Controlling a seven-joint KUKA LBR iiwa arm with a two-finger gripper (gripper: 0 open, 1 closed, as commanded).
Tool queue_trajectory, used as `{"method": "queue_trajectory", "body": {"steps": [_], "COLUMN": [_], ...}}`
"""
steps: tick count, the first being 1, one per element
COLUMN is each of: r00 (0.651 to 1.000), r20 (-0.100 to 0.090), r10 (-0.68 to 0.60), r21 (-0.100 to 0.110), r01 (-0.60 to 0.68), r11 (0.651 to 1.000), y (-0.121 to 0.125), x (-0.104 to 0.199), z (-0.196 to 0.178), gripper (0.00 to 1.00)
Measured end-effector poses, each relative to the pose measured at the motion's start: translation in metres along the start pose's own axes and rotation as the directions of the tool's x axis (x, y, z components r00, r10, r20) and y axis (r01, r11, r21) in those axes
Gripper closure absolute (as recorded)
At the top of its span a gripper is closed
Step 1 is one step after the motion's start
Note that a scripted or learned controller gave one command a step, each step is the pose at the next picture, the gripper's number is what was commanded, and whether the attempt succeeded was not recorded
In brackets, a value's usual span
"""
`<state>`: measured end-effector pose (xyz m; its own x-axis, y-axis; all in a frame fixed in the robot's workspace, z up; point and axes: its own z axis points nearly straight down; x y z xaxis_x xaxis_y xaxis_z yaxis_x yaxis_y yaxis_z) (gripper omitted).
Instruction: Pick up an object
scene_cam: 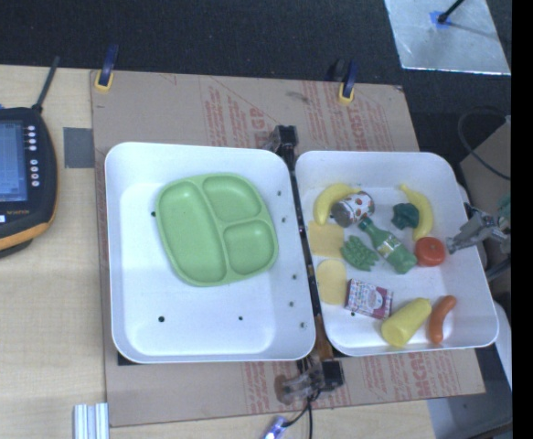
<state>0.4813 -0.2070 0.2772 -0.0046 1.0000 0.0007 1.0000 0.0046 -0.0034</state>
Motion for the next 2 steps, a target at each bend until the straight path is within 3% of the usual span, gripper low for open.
{"method": "queue_trajectory", "body": {"steps": [1, 2], "r00": [1.0, 1.0], "r20": [0.002, 0.002], "r10": [-0.002, -0.003], "r21": [0.0, 0.001], "r01": [0.002, 0.003], "r11": [1.0, 1.0], "y": [0.057, 0.133], "x": [0.016, -0.004], "z": [0.045, 0.095], "gripper": [0.0, 0.0]}}
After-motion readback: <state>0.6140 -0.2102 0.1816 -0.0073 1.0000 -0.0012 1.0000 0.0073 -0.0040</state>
